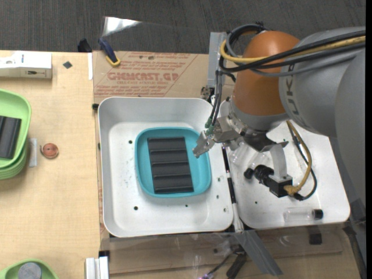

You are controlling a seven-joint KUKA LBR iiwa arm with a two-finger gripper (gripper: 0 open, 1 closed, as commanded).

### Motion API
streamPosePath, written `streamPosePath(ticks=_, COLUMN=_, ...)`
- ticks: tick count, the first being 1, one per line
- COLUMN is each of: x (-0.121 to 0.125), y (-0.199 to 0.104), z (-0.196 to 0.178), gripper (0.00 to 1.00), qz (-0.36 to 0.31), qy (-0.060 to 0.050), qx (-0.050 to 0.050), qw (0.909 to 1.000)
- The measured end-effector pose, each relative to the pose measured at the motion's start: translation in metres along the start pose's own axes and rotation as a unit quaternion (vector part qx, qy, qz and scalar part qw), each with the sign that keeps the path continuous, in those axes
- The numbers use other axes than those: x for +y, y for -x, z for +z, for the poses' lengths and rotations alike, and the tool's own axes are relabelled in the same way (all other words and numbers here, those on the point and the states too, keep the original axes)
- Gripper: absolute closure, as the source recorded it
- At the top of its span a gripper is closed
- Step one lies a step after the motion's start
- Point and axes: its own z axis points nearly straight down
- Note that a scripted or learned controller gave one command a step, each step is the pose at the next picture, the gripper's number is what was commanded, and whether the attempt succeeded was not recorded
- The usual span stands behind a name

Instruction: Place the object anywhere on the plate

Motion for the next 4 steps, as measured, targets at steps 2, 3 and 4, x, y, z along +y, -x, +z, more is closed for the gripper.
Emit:
streamPosePath(ticks=2, x=-0.075, y=0.104, z=0.03, gripper=0.0, qz=0.041, qy=0.0, qx=0.001, qw=0.9992)
streamPosePath(ticks=3, x=-0.026, y=0.059, z=-0.057, gripper=0.0, qz=0.039, qy=0.0, qx=0.0, qw=0.9993)
streamPosePath(ticks=4, x=0.015, y=0.03, z=-0.083, gripper=0.0, qz=0.081, qy=0.0, qx=-0.001, qw=0.9967)
